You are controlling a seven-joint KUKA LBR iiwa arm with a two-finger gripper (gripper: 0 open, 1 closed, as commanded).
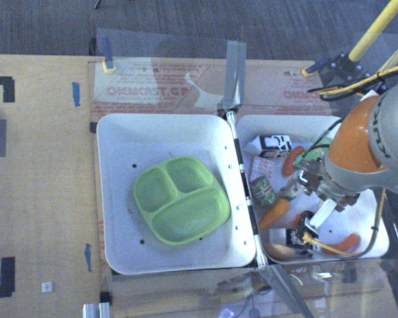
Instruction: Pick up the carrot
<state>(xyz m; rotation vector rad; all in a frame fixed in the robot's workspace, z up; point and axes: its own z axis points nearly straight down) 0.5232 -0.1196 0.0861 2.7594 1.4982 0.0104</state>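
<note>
Open floor along every wall of the left bin (119,151), around the green plate (181,199) at its middle. Crowded at the right bin's (305,126) left wall: carrot (274,212) between greenish can (262,191) and arm (355,144).

The left bin (119,151) and the right bin (298,126) are plain white. The divided plate (181,199) is light green all over. The carrot (274,213) is orange, as is the band (353,141) on the grey arm (393,131). The bench (40,197) is tan, with blue tape strips (75,93) and black corner marks (2,89). A small packet (275,142) is black and white.
</note>
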